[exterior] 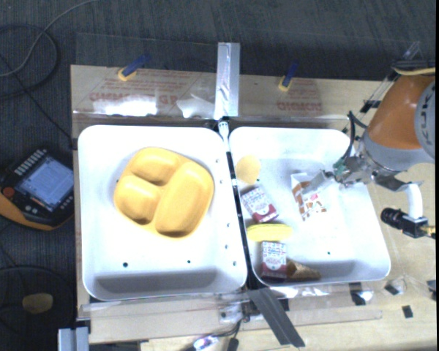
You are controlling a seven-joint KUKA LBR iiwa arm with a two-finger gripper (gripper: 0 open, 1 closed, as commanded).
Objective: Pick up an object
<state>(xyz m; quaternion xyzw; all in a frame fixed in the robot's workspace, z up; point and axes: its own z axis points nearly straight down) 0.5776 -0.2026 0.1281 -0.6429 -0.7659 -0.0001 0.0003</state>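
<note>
The tool (328,178) shows in the camera view at about three o'clock, reaching in over the right bin (366,265) below the grey arm (399,134) with its orange band. Its tip sits at or just above the upper edge of a small white packet (307,196) with red-brown print. Whether it is open or closed cannot be told from this angle, and nothing can be seen gripped in it.

No one object is named by the task, so any item in the bins would serve. The right bin holds most of them: the white packet near its middle, a pale yellow round piece (248,168) at about eleven o'clock within the bin, a red-labelled sachet (260,203) along the left wall, a yellow banana-like piece (269,232) below that, and a second red sachet (274,257) with a brown item (301,272) at about seven o'clock. The left bin (102,269) holds one large yellow lumpy object (163,190). Both bins sit on the worktop (410,298).

The step in hand looks like the approach to a grasp, with the white packet the likely target. The next move probably calls for closing on the packet and lifting straight up; being flat and thin, the packet may slip free or stay on the bin floor.
</note>
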